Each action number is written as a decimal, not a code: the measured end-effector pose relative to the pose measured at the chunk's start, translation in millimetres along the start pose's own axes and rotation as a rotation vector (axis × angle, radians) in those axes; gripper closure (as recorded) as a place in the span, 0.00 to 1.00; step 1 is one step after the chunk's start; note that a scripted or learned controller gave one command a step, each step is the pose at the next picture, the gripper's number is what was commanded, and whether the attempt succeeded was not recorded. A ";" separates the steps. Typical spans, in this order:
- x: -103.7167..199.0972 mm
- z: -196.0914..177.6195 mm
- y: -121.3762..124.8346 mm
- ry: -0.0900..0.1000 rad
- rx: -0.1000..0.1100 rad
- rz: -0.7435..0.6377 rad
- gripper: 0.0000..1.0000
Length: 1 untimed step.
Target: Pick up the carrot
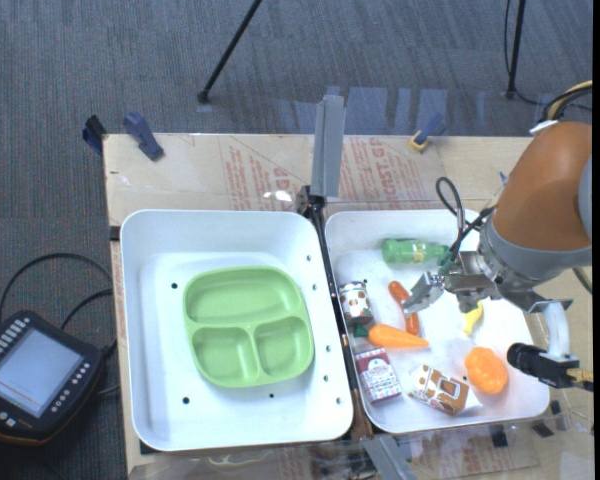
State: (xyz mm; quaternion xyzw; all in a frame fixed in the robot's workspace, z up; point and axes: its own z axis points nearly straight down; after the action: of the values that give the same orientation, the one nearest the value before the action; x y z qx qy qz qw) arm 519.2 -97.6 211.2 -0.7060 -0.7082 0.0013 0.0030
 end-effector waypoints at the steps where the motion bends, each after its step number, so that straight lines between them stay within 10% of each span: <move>1: -13.5 69.1 -6.9 0.000 0.000 -0.260 0.00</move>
State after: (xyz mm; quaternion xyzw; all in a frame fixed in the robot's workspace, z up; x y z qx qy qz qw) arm 511.9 -111.0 142.2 -0.6080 -0.7939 0.0008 0.0030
